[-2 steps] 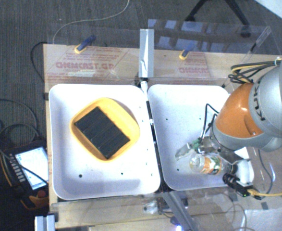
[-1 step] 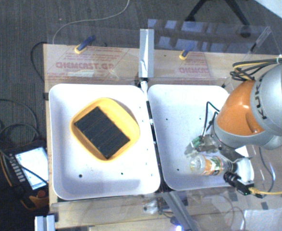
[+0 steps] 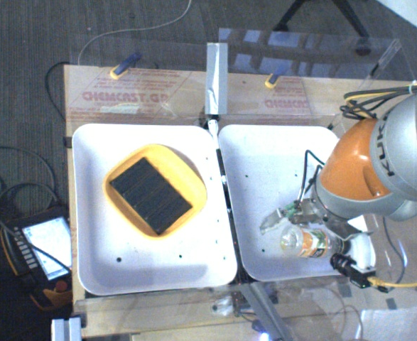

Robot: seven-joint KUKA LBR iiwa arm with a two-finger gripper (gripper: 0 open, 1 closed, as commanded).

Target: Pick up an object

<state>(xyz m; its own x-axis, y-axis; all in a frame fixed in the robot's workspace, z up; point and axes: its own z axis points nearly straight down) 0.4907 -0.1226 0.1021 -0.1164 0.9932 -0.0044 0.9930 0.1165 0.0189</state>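
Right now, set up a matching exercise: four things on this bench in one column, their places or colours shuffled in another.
Things:
1. yellow dish
2. black slab
3. clear bottle
4. clamps

Descriptions:
A. lying in the right bin
B. resting inside the dish
C. on the clear panel behind the bins
D. sitting in the left bin

Pairs: 1-D, 2-B, 3-A, 4-C

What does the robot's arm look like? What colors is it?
The arm is fat and rounded, silvery grey, with a shiny orange band wrapped around it above the wrist. Dark letters run down the grey part. Yellow and black cables loop beside it, and a thin black cable runs down to the gripper, which is small, dark metal.
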